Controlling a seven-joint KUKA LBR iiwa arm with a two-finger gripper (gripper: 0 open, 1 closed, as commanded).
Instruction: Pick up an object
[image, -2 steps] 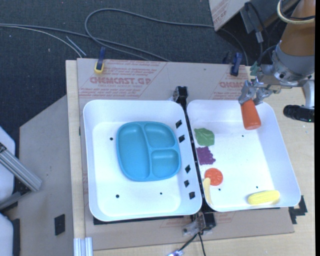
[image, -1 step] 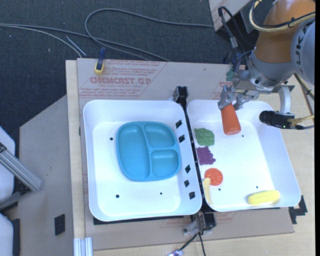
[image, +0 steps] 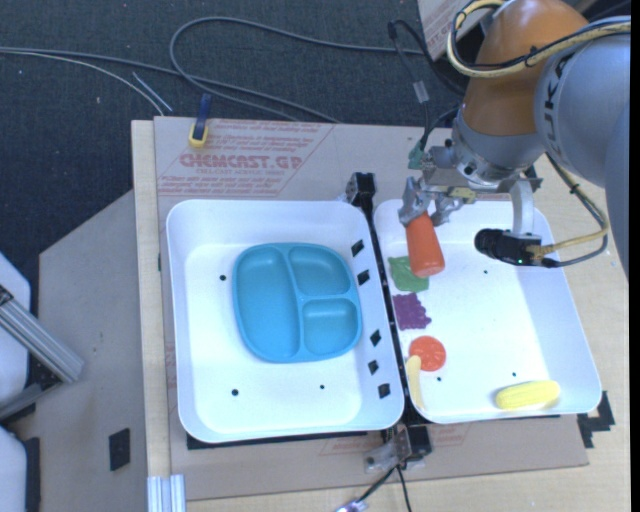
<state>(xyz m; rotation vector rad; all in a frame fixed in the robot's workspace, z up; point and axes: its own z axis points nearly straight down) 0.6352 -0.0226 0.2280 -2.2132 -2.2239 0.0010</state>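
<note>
My gripper (image: 424, 212) hangs over the upper left part of the right bin (image: 510, 320), close to the divider between the bins. An orange carrot-shaped toy (image: 426, 246) sits between its fingers, its top end pinched and its body pointing down toward me. The toy hangs just above a flat green piece (image: 406, 274). Below that lie a purple piece (image: 410, 312) and a round orange-red toy (image: 428, 353). A pale yellow strip (image: 413, 380) rests at the bin's front left corner, and a yellow corn-like toy (image: 527, 395) lies near the front right.
The left bin (image: 200, 340) holds a blue divided plate (image: 297, 300). The grey arm with its orange band (image: 520, 70) comes in from the upper right, with a black cable and fitting (image: 508, 245) over the right bin's back. Cardboard lies under both bins.
</note>
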